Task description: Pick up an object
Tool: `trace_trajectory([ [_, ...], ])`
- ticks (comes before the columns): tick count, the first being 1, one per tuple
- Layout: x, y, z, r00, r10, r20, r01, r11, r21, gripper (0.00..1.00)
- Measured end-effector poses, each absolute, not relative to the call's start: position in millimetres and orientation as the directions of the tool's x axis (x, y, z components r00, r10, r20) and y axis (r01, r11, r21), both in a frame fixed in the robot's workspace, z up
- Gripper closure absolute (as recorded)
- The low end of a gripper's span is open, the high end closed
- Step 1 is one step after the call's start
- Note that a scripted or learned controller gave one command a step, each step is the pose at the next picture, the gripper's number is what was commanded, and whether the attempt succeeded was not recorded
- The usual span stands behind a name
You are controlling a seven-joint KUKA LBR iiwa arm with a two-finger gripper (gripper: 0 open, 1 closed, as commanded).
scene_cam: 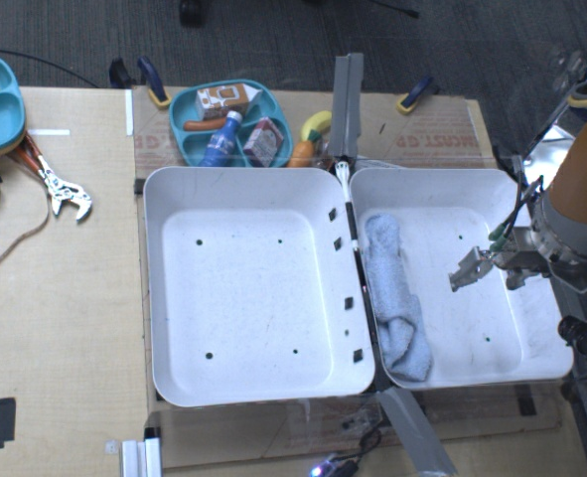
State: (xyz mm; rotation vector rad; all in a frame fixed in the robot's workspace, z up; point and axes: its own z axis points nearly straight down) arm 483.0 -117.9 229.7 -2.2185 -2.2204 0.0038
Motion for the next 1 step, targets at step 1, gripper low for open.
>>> trace_trajectory([
  [1,490.8,-42.5,207.7,0.082,0.997,0.000,0.997,-0.082,-0.004,0.00],
])
